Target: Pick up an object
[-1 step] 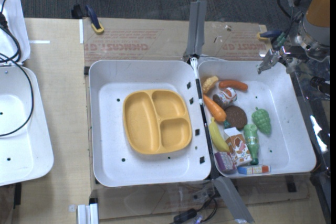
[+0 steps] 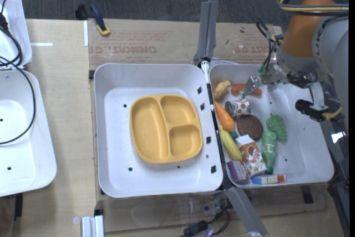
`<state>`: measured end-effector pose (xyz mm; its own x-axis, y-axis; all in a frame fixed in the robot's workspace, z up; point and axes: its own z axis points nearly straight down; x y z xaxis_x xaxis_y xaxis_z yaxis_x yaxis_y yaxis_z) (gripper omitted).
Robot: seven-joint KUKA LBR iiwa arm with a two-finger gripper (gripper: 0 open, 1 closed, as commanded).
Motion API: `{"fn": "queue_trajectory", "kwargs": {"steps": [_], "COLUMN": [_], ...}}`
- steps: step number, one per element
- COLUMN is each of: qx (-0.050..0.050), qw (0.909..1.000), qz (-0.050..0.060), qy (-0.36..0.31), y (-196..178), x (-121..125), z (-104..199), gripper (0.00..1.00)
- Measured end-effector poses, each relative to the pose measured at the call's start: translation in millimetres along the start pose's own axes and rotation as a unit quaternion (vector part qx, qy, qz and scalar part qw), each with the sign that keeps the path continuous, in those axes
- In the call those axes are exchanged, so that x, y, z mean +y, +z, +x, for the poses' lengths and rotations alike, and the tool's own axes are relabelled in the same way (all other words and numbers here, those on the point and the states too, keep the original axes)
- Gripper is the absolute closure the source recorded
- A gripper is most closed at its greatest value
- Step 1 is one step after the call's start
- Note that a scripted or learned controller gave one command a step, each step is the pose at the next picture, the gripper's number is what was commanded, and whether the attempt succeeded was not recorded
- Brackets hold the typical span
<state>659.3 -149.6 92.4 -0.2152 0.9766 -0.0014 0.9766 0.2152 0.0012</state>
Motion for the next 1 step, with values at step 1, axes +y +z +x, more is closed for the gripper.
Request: {"fn": "queue_trajectory", "kwargs": {"steps": [1], "qx": [0.0], "qw": [0.9999], "qz": [0.0], "qy": [-0.012], "y": [-29.3], "x": [-1.1], "z": [21.5], "gripper": [0.0]}}
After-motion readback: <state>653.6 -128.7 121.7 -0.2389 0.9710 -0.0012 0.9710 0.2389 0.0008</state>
